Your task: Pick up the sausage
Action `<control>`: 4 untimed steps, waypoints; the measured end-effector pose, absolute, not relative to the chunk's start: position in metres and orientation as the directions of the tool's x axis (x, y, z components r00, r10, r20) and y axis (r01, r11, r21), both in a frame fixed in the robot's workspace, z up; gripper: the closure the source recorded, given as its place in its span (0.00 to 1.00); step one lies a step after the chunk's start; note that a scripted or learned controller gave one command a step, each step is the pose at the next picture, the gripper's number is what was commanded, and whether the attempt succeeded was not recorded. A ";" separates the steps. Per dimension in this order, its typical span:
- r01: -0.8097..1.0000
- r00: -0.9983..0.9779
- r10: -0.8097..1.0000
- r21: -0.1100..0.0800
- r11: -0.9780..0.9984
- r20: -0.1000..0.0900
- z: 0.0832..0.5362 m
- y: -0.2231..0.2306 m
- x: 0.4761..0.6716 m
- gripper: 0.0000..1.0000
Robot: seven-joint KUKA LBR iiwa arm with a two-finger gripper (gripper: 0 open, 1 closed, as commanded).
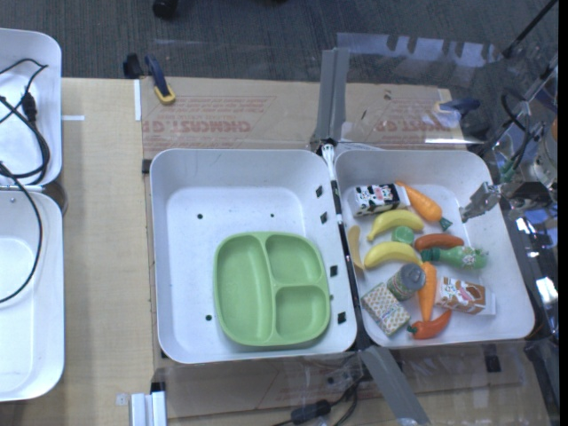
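I am hovering my claw (477, 202) over the right bin's (497, 169) far right edge, fingers parted, gripping nothing. The sausage (438, 241) is lying mid-bin, so I am needing a narrow straddle across it; a carrot (424, 203), green bottle (460, 256) and bananas (392, 238) are crowding it.

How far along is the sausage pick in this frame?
Nothing looks done yet. The sausage lies in the right bin among bananas, carrots and cartons, untouched. In hand: the gripper hangs at that bin's right edge, above and right of the sausage, holding nothing I can see. Left: reaching over, descending, gripping and lifting.
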State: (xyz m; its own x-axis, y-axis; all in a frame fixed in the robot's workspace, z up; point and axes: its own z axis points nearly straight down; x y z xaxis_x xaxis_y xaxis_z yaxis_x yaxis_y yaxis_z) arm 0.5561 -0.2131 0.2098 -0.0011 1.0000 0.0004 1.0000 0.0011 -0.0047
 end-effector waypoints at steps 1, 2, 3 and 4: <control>0.996 -0.087 0.996 -0.004 0.087 0.001 0.202 -0.222 0.554 0.00; 1.000 -0.032 1.000 -0.002 0.032 0.000 0.090 -0.182 0.570 0.00; 1.000 -0.031 1.000 -0.003 0.031 0.000 0.097 -0.182 0.571 1.00; 0.999 0.045 0.999 -0.005 -0.045 0.000 0.089 -0.125 0.538 1.00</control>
